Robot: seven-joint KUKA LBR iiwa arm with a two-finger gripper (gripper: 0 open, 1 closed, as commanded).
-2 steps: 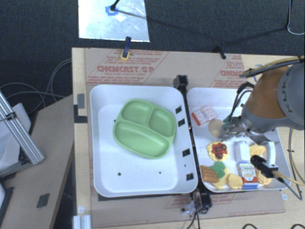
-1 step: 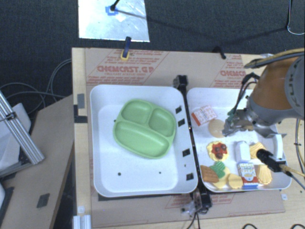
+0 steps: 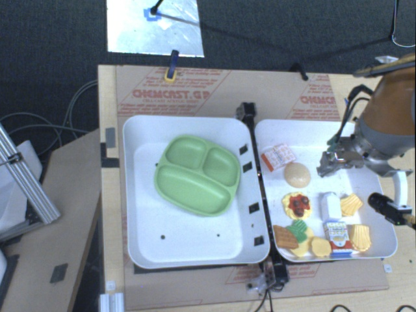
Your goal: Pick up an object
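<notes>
Nearest the lens, along the right bin's point(image 3: 390, 242) front edge — four small toy foods in a row, among them a white carton point(image 3: 336, 233). Just behind, a beige ball point(image 3: 297, 173). Above, gripper point(image 3: 330, 163) over that bin, fingers' spread impossible to tell. Left bin point(image 3: 140, 239) — one green divided plate point(image 3: 197, 174).

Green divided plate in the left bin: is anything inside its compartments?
The green three-compartment plastic plate holds nothing visible in any section. It lies alone in the left white bin. Whatever may sit beneath the plate is covered and cannot be seen.
</notes>
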